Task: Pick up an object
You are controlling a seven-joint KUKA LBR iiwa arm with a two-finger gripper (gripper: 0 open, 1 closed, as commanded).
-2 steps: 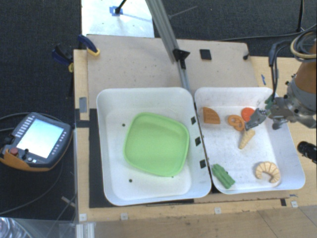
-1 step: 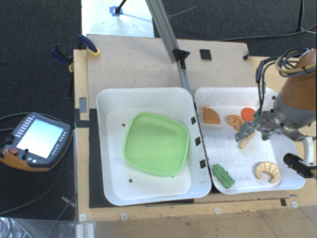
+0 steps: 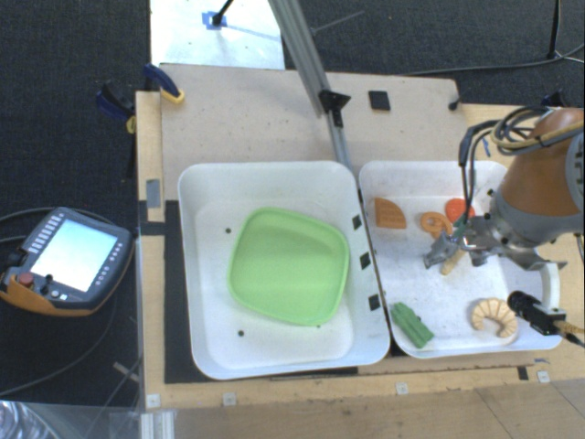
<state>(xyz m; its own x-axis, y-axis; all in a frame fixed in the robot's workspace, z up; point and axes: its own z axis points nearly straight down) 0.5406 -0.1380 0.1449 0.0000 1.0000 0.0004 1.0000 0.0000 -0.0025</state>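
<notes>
My gripper [image 3: 442, 256] over right bin [image 3: 430, 186]; jaw state indeterminate. Risk: orange piece [image 3: 435, 221] just beyond jaws, closure possibly missed.

One camera sits high above the tabletop [image 3: 274, 135] and looks down at a slant. It is far enough back to take in both white bins, the left bin [image 3: 206, 337] and the right bin [image 3: 402, 181], plus dark floor [image 3: 73, 44] past the far and left edges. The arm [image 3: 539, 181] comes in from the right.
</notes>
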